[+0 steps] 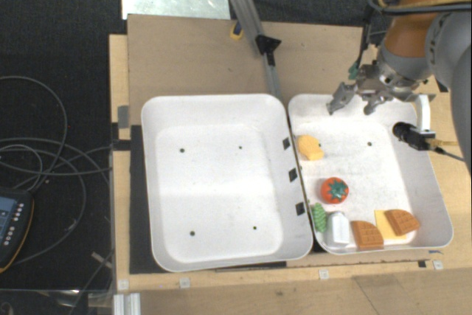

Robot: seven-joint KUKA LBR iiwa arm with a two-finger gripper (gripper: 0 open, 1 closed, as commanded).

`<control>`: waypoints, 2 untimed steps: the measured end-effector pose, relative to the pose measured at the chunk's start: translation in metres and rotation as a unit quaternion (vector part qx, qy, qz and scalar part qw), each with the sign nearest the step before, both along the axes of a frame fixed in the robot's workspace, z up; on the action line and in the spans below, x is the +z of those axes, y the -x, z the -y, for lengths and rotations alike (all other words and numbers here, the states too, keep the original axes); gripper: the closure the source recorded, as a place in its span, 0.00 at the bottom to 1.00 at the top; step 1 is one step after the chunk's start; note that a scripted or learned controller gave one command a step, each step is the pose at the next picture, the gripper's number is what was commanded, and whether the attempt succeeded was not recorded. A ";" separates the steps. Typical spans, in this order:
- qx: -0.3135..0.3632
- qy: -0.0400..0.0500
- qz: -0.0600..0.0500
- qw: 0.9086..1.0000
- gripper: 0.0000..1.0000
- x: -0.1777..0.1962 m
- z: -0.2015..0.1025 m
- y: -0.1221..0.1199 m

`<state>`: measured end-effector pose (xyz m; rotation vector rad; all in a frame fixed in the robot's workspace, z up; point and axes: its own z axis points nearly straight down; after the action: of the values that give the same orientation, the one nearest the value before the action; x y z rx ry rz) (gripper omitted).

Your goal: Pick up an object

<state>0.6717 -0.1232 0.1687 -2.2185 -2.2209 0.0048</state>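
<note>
My claw (355, 100) hangs over the far edge of the right-hand shallow white plastic bin (413, 181), its two grey fingers (338, 101) spread wide apart with nothing between them. My grey arm with its orange band (428, 4) reaches in from the right above it.

The things I could pick all lie in that right bin, nearer the front than my claw and well apart from it. A small yellow rounded piece, like a toy lemon or bun (310, 147), sits by the bin's left wall. Nearer the front is a red toy tomato with a green stalk top (333, 190). Along the front wall, left to right, lie a small green leafy piece (318, 217), a silvery-white little can lying beside it (338, 229), a brown waffle-patterned square (366, 234), and a second brown waffle piece resting on a pale yellow slab (399, 223). The green piece and the can touch or nearly touch; I cannot tell which.

The left-hand shallow white plastic bin (158, 181) stands just beside the right one on the tan wooden tabletop (184, 55). Black clips (292, 175) sit along the seam between them.

I can read no brand, label or writing on any of these things; they are too small.
</note>
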 end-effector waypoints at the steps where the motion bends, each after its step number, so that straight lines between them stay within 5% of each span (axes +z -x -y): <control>1: 0.002 0.000 0.000 1.000 0.00 -0.050 -0.010 -0.001; 2: 0.003 0.000 0.002 1.000 0.00 -0.079 -0.010 -0.002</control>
<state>0.6732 -0.1127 0.0898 -2.2142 -2.2281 0.0013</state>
